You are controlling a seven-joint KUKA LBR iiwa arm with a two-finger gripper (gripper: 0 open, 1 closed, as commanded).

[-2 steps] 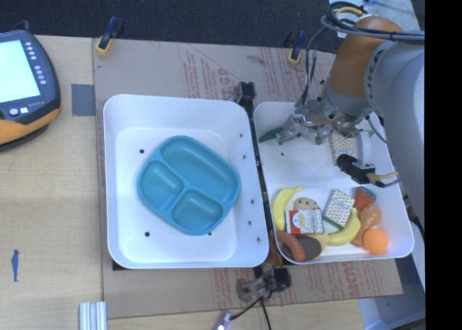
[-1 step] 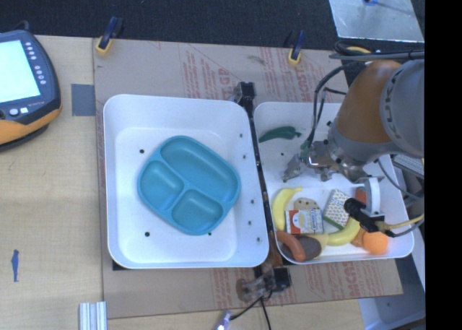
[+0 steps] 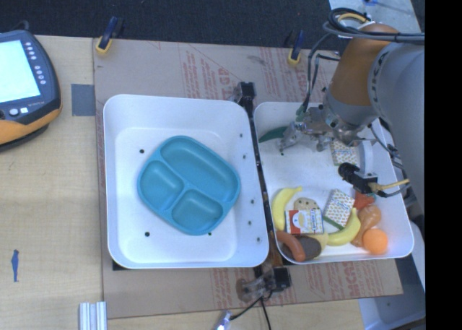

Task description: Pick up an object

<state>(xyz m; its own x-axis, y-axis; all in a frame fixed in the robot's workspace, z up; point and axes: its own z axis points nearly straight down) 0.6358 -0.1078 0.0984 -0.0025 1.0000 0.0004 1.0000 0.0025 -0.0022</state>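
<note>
Gripper: low over right bin's far end, fingers' state cannot be told.
Objects: banana, orange ball, packets clustered at near end.
Left bin: blue tray.

A pile of toy food lay in the right bin's near corner, below the hand and well apart from it. A yellow banana curved beside a small snack carton. A brown-red sausage lay under them, and an orange ball sat farthest right.
</note>
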